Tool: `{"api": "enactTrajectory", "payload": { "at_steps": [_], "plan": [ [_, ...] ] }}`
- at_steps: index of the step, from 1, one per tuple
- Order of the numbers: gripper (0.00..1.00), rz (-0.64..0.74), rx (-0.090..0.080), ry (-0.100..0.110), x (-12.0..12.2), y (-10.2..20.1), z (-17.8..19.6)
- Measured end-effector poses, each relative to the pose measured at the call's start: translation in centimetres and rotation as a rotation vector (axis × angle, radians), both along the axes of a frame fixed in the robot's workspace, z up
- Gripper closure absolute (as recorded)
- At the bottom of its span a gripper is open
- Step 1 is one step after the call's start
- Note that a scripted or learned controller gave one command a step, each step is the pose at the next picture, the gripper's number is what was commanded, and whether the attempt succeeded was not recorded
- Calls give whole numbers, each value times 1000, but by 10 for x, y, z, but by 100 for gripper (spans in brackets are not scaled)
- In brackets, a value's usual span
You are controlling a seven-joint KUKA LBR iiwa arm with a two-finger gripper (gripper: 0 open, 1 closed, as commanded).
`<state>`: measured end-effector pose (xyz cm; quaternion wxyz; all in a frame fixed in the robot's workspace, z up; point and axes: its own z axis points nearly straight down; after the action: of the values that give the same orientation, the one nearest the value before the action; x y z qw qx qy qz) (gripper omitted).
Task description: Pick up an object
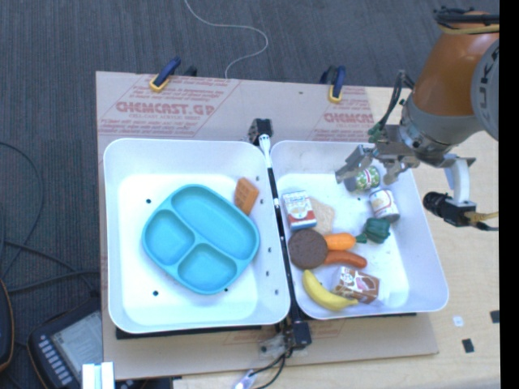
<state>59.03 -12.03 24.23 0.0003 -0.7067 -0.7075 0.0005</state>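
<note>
My gripper point(369, 167) hangs over the back of the right bin point(430, 286). Between its grey fingers point(351, 168) sits a small can with a green label point(366, 177), and the gripper is shut on it. A second small can point(383, 204) lies just below, on the bin floor. Also in this bin are a red and white carton point(298, 209), a brown round disc point(307, 249), a carrot point(340, 241), a banana point(326, 292), a brown box point(358, 284) and a dark green piece point(375, 230).
The left bin point(122, 298) holds a blue divided plate point(201, 237) and an orange wedge point(246, 194) by the divider. An orange sausage-shaped piece point(346, 258) and a tan slice point(323, 214) lie in the right bin. Clamps point(336, 87) hold the board's far edge.
</note>
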Motion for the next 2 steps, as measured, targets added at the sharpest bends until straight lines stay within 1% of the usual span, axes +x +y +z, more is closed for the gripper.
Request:
{"api": "enactTrajectory", "payload": {
  "at_steps": [1,2],
  "plan": [
    [0,-1,0,-1,-6,-35,-141],
    [0,-11,-17,-30,-45,3,-149]
  ]
}}
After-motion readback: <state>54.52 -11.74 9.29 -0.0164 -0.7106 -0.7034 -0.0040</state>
